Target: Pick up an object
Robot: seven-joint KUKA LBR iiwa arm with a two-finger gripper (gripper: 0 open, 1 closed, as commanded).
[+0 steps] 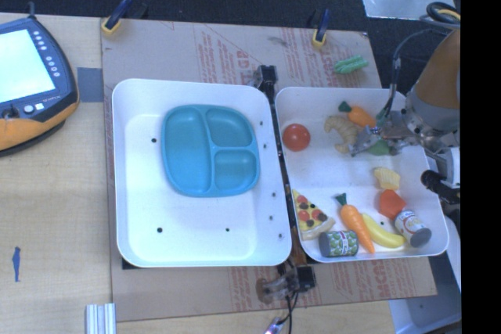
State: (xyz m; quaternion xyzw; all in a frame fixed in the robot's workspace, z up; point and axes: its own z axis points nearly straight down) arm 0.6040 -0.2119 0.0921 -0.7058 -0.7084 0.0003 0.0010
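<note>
Right bin point(438, 246), front edge: can point(338, 244), carrot point(356, 224), banana point(382, 234). Centre-left: red ball point(296, 137), likely light, rigid, slippery; grip across its middle. Far edge: gripper point(368, 141) over beige toy point(342, 132); opening cannot be told.

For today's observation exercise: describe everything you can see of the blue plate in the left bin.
The blue plate is a light blue, smooth, plastic-looking tray with rounded corners and three compartments: one large on the left, two smaller on the right. It lies flat, slightly turned, in the upper middle of the left bin, with nothing on it.
</note>
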